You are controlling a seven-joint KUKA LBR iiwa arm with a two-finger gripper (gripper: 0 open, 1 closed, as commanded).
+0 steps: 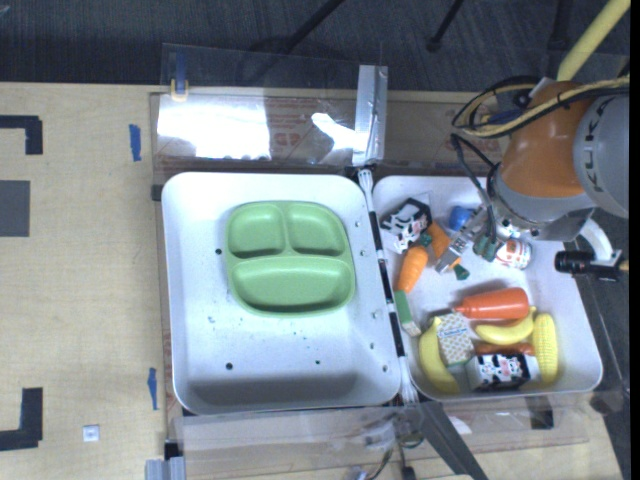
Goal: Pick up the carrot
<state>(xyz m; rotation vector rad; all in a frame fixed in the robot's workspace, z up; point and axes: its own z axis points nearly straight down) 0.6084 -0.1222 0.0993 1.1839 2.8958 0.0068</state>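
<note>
two white bins side by side on the bench. left bin (190, 298) holds a green tray (290, 255) with three compartments, lying flat near the bin's middle; a few dark specks on the bin floor around it.

right bin (585, 368) is crowded. carrot (411, 267) lies near the bin's left wall, in the upper half, orange body tilted, narrow end pointing down-left toward the wall. a black-and-white cow toy (406, 222) sits just above it. a small green piece (404, 308) lies below the carrot along the wall.

arm (560, 158) comes in from the right, orange band over the bin's upper right corner. gripper (462, 248) hangs over the bin's upper middle, just right of the carrot and apart from it. state of the claw: cannot tell, tips too small and cluttered to read. nothing is seen between them.

a red-and-white can (513, 255) lies just right of the gripper. lower in the bin: a red sausage-like piece (493, 303), banana (500, 333) under it, corn cob (546, 346) at right, a yellow piece (432, 356) at left, a patterned carton (455, 340) and a cow-print can (498, 370) near the front wall.

clear plastic sheet (260, 118) stands behind the left bin.
</note>
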